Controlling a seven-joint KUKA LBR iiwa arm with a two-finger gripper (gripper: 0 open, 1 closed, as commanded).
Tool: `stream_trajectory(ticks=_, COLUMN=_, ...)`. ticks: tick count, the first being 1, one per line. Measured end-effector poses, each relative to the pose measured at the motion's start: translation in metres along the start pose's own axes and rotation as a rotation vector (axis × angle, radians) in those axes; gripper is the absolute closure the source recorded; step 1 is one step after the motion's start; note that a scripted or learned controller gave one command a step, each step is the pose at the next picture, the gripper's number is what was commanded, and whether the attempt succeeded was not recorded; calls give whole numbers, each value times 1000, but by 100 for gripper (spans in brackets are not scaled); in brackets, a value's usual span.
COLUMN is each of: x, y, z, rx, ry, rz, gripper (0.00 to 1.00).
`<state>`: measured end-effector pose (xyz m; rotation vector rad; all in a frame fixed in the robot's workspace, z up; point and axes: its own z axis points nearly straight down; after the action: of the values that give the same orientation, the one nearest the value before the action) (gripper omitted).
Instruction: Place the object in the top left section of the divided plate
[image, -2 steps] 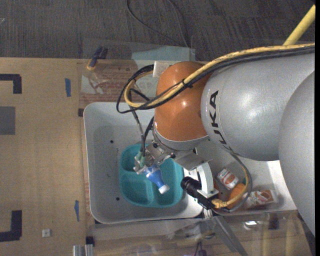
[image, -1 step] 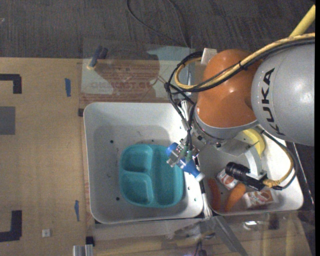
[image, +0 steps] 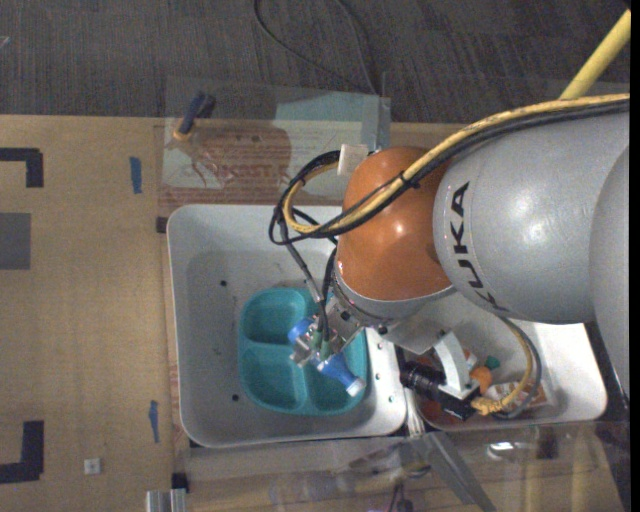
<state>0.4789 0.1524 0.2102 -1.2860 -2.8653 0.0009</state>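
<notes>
Kuka's one grey arm (image: 530, 210) is hanging its gripper (image: 322, 345), seemingly clamping one blue object (image: 340, 374), over one teal divided plate (image: 268, 350) in the left of two white bins (image: 200, 300).

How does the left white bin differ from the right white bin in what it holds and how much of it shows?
The left shallow white bin holds a teal divided plate; the right shallow white bin holds small mixed items, one orange. The left bin's floor and rim are mostly in sight; the grey arm covers much of the right bin. Both are white and shallow.
</notes>
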Motion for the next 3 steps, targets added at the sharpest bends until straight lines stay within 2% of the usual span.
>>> stream_trajectory(ticks=1, x=-16, y=24, z=13, rx=-4, ry=-3, rz=-55, gripper=100)
stream_trajectory(ticks=2, x=-47, y=25, z=61, rx=0, ry=0, rz=7, gripper=100)
stream_trajectory(ticks=3, x=-48, y=25, z=61, rx=-1, ry=0, rz=7, gripper=0)
